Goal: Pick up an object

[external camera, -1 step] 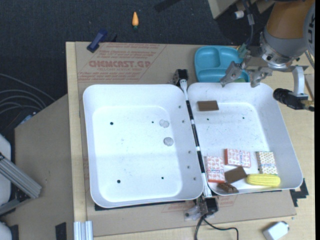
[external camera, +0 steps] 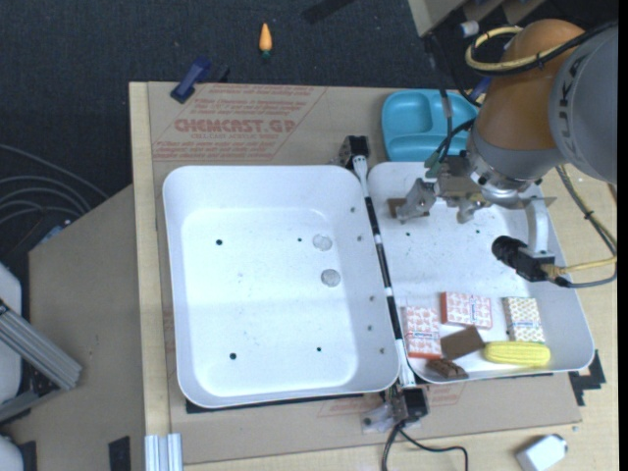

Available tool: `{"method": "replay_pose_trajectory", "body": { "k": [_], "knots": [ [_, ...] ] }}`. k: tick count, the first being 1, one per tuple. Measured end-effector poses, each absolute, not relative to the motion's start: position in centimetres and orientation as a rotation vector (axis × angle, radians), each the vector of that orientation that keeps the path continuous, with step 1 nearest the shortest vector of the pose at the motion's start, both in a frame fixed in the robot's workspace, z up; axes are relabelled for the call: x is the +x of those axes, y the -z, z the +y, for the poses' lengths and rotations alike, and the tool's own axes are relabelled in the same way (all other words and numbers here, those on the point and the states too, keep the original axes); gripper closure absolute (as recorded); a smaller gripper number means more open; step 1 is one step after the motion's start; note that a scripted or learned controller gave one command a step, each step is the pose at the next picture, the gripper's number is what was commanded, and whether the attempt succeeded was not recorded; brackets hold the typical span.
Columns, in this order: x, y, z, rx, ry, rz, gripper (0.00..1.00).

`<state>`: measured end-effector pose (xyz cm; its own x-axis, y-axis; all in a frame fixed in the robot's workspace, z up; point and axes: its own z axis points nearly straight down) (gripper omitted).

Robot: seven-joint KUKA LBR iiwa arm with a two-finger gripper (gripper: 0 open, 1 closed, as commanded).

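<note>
Hanging over the far end of the right bin [external camera: 446, 263], close to its back rim: gripper [external camera: 441, 204], jaws apart, nothing between them. Bare white floor under and just in front of the fingers, open room down to the middle of that bin. Gathered along the near rim, well apart from the gripper: three patterned packets [external camera: 466, 309] in a row, a brown block [external camera: 461, 341] just in front of them, a yellow corn cob [external camera: 517, 354] just right of the block, a small dark scrap [external camera: 446, 368] right at the near edge. To the left, across the shared rim: left bin [external camera: 245, 312], wide and open but for two small round discs [external camera: 330, 278] near its right side. Just behind the right bin's back edge: a blue tray [external camera: 417, 126]. At the bench's far left corner: a blue clip [external camera: 191, 79]. Beyond it on the dark floor: an orange bit [external camera: 265, 37]
</note>
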<state>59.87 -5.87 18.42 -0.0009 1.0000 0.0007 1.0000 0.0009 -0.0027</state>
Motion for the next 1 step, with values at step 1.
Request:
{"method": "replay_pose_trajectory", "body": {
  "k": [1],
  "knots": [
    [66.65,-17.17,-12.35,-2.223,-0.001,-2.221,0.00]
  ]
}}
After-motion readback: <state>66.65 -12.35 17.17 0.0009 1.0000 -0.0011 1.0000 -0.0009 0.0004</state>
